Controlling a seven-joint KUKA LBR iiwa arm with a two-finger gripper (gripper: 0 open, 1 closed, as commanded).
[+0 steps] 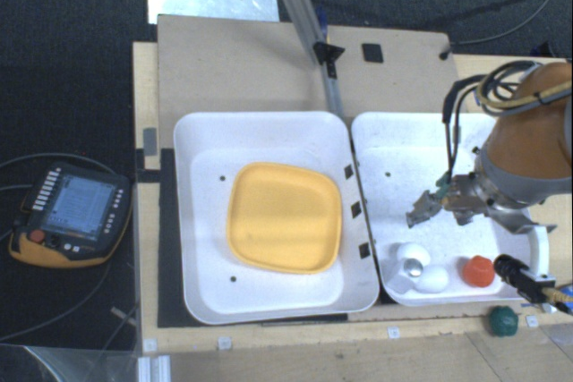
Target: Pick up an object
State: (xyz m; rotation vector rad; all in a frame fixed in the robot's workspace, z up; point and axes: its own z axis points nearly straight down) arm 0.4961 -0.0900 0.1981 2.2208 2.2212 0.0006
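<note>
Big picture first: the bench [394, 67], pale cardboard-brown, carries the two white bins side by side. The left bin [201, 192] is the roomier-looking one, and lying flat in its middle is a yellow plate [285, 216] with rounded corners, well apart from every wall. The right bin [394, 165] is where the action is: the arm [528, 134] comes in from the right, orange band showing above the grey wrist, black cables looping over it, and it hangs over the right half of that bin. Down at the end, the gripper [430, 208] points left over the bin floor, above the small things and a little farther back; whether the pincer is apart or together, I cannot tell from up here, and nothing shows between its tips. Now the candidates, all clustered at the near edge of the right bin: an orange object [479, 271] near the right corner, a white egg-shaped object [433, 279] just left of it, and a small white cup [412, 261] touching or just beside that. Outside the bin, on the bench near the right corner, sits a little green ball [503, 321]. Far left, off the bench on the dark floor, a teach pendant [70, 215] with its lit screen.
</note>
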